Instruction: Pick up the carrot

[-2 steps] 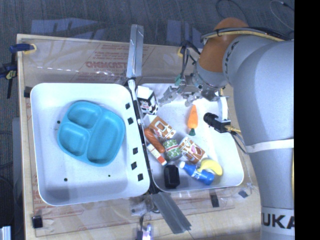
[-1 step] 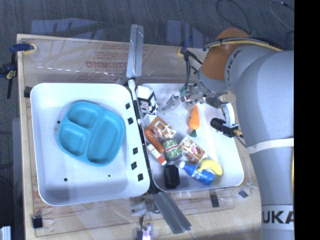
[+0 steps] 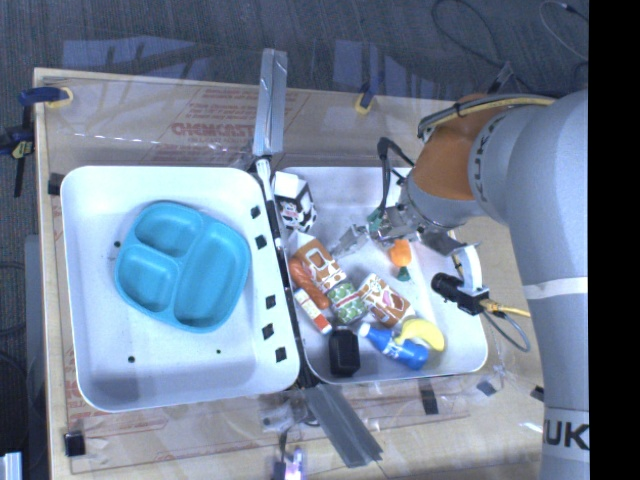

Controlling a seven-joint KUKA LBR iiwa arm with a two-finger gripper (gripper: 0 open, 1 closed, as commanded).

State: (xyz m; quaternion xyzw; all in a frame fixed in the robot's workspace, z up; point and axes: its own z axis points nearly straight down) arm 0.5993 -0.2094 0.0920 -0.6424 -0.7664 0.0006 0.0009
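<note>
Nearest the camera in my right bin [image 3: 470,353] sit a black block [image 3: 343,352], a blue bottle [image 3: 395,348] and a yellow piece [image 3: 424,333], packed along the near rim. Just beyond them lie a few printed packets [image 3: 355,296], touching one another. Farther still, toward the right side of this bin, is the carrot [image 3: 400,254], a small orange piece with a bit of green at its far end, lying a little apart from the packets. My gripper [image 3: 388,226] hangs just past it, right over that green end. Whether it is spread or closed I cannot tell; wrist hardware hides the tips, and I see nothing orange gripped.

To do this well, I judge I should center over the orange body rather than the green top, come down straight, and keep clear of the closest packet, so I close on the carrot alone.

My arm [image 3: 545,168] reaches in from the right, the orange band [image 3: 442,163] bent over the far right corner, wrist pointing down and left into the bin. The left bin [image 3: 90,368] holds a blue tray [image 3: 183,264].
</note>
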